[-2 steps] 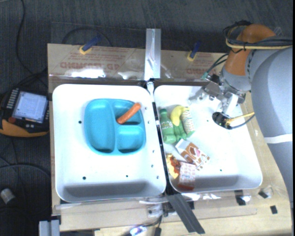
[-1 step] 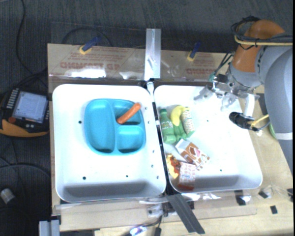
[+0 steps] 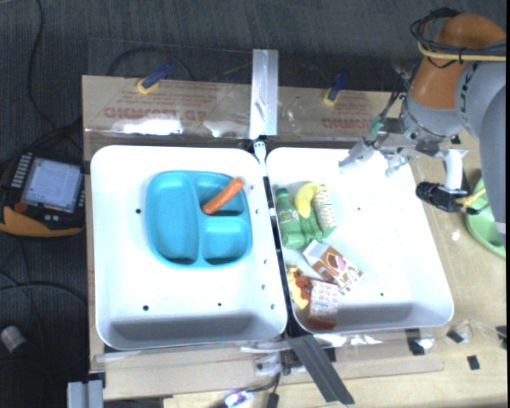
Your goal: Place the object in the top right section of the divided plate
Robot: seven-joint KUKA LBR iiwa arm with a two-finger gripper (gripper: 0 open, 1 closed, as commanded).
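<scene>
An orange carrot (image 3: pixel 223 195) is lying in the blue divided plate (image 3: pixel 177 228), at its one o'clock section, tip resting over the rim. The hand (image 3: pixel 372 154) is hovering over the right bin (image 3: pixel 408 253) at its twelve o'clock edge, holding nothing; whether it is apart or together, I cannot tell.

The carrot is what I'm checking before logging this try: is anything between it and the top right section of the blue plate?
Nothing visible stands in the way. The carrot already lies in the top right section of the divided plate, one end poking over the rim. The gripper is over the right bin, apart from it.
</scene>
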